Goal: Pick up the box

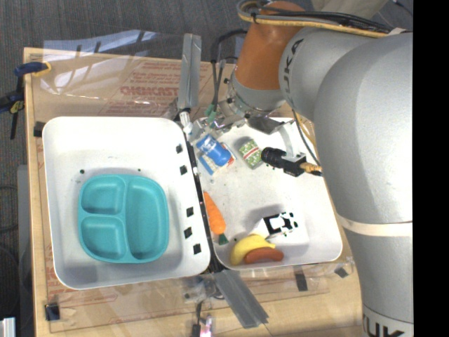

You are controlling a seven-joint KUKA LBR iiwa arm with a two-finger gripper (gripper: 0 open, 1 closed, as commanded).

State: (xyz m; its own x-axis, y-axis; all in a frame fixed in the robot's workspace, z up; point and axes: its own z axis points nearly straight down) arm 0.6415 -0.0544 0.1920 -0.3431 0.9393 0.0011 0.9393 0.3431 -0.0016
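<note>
The table (140, 314) is pale wood, with a brown sheet (133, 83) with red lettering (too blurred to read) covering much of its top. Two shallow white bins sit side by side on it, their inner walls touching: the left bin (59, 146) and the right bin (312, 202). A blue clamp (31, 67) grips the far left corner. A grey bar (190, 69) lies behind the seam between the bins.

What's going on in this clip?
The grey arm reaches into the right bin, with its gripper at the bin's far left corner, right by a blue box. The view does not show the box gripped. A small green box lies just beside the blue one, and a carrot and a banana lie nearer the front. The left bin holds a teal divided plate.
</note>
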